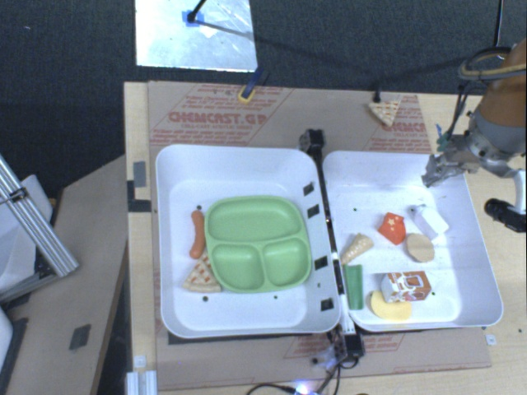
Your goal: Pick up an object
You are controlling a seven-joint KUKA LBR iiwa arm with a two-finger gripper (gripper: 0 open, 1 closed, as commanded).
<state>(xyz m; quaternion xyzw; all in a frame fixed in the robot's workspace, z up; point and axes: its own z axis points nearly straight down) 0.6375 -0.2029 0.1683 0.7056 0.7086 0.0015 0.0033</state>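
My gripper (435, 174) hangs over the far right corner of the right bin (370, 175), with nothing visible between its fingers. Below it in that bin lie a red block (393, 227), a white piece (428, 220), a tan oval (420, 248), a cream wedge (356, 248), a green stick (353, 286), a small printed carton (407, 285) and a yellow banana (389, 307). The closest of these, the white piece, is a short way in front of the gripper.
The left bin (177, 171) holds a green divided tray (255, 243), an orange sausage (198, 233) and a pizza slice (201, 276). Another pizza slice (385, 110) lies on the cardboard behind the right bin. A black divider (323, 220) runs between the bins.
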